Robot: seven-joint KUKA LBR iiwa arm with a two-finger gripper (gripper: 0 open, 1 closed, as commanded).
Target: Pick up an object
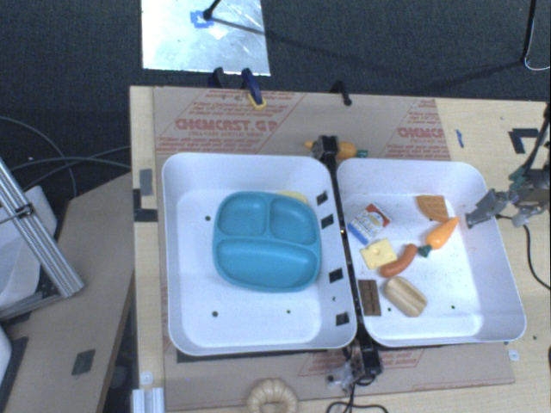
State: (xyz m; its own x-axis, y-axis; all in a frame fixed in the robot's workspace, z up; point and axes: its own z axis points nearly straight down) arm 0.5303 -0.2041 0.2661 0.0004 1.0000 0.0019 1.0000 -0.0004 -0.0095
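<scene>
A dark carpeted floor is surrounding a bench topped with printed cardboard (258, 123), and a shiny foil square (205, 22) is lying on the carpet beyond it. On the left, aluminium framing (30, 231) is leaning in beside a lower tan surface.

The left bin (185, 317) is holding a blue divided plate (267, 239), lying flat near its middle, with a sliver of something yellow (294, 196) peeking out past its far edge. Black clips are running along the seam where the two bins are meeting.

The right bin (495, 317) is carrying the candidates for picking. Nearest the seam, a small red and white packet (368, 223) is sitting above a yellow cheese-like block (378, 254), and a dark brown bar (369, 297) is lying below that. A sausage (399, 264) is touching the cheese block's right side, a bread roll (405, 296) is resting nearer the front, an orange carrot (442, 233) is slanting toward the middle, and a tan cracker-like square (431, 206) is lying beyond it.

At the far right, the gripper (482, 211) is hanging over the bin's right wall, near the carrot but apart from it. Whether the tool is spread or closed I cannot tell at this size. Nothing is being carried, so the pick is looking not yet begun: choosing an item, descending, closing and lifting all seem to be remaining.
</scene>
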